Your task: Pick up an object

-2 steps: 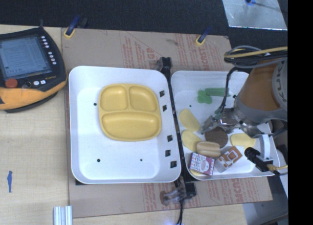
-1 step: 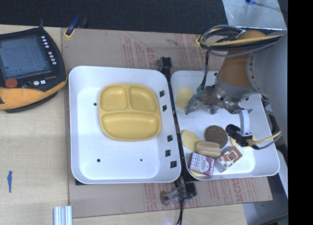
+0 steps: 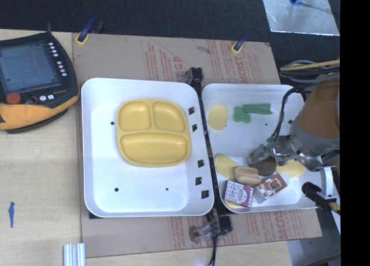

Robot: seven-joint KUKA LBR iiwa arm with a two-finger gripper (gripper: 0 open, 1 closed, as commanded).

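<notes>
Objects: a cluster of small items lies in the near part of the right bin point(image 3: 254, 91), under and beside the arm's tip.
Brown item: a dark brown piece point(image 3: 266, 167) sits right at the end effector point(image 3: 263, 156), touching or just under it; whether it is gripped cannot be told.
Tan roll: a tan, bread-like piece point(image 3: 247, 174) lies just left of the brown item, overlapping a yellow round piece point(image 3: 225, 162).
Packets: a small red-and-white packet point(image 3: 238, 193) lies at the near edge of the bin, with a brown-and-white packet point(image 3: 273, 186) just to its right.
Yellow pieces: one pale yellow piece point(image 3: 293, 169) lies right of the end effector; a pale yellow disc point(image 3: 218, 116) lies in the far left part of the same bin.
Green item: a green piece point(image 3: 251, 111) lies far in the bin, just right of the disc.
End effector: low in the right bin over the cluster; open or closed cannot be told.
Arm: grey with an orange band point(image 3: 319, 111), entering from the right.
Left bin point(image 3: 95, 143): holds a yellow divided plate point(image 3: 154, 132) with three compartments, lying flat.
Counter: both bins rest on a cardboard sheet point(image 3: 144, 51); a handheld control pad point(image 3: 32, 77) lies at the far left.
</notes>
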